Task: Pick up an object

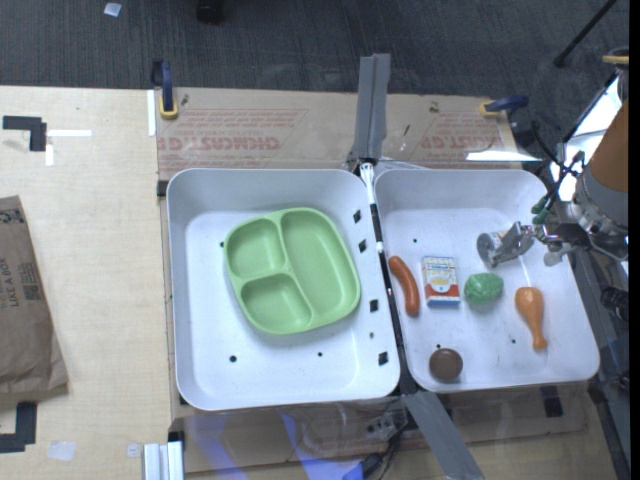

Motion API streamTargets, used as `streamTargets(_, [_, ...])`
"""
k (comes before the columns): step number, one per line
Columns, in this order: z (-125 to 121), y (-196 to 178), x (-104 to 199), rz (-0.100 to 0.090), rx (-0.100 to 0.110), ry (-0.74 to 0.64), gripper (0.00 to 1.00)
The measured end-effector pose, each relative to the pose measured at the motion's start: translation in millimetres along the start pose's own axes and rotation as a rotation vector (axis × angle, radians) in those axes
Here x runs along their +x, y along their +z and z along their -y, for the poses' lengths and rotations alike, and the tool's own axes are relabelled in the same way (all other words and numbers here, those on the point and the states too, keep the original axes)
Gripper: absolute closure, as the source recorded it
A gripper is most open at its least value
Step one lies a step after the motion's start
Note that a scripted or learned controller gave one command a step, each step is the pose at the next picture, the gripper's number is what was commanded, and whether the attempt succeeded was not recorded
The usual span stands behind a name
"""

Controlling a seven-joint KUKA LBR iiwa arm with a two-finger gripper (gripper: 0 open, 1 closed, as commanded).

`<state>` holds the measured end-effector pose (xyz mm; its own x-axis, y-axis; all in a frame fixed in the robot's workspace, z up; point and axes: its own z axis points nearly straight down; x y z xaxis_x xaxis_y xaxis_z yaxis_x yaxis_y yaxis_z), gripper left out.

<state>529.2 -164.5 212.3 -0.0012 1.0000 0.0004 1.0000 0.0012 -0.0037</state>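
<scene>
Arm from the right, tool (503,245) low, nothing gripped

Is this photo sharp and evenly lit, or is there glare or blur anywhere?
In the camera view the light is soft and even: the green tray and the toy sausage cast only faint shadows. The white bin walls look bright but not blown out. The claw looks slightly smeared beside the crisp small box, and the bench edge bows a little, suggesting mild lens distortion.

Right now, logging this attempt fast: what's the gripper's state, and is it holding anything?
Gripper: above the right bin, nothing visibly between its fingers; open or shut cannot be told.
</scene>
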Motion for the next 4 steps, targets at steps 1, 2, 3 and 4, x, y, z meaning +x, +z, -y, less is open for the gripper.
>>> streamTargets(1, [-0.5, -8.4, -0.5, 0.000, 0.001, 0.000, 1.00])
streamTargets(2, [-0.5, -8.4, -0.5, 0.000, 0.001, 0.001, 0.00])
streamTargets(3, [5.2, 48.9, 29.1, 0.001, -0.001, -0.128, 0.00])
streamTargets(4, [-19.6, 115.7, 26.9, 0.002, -0.008, -0.315, 0.00])
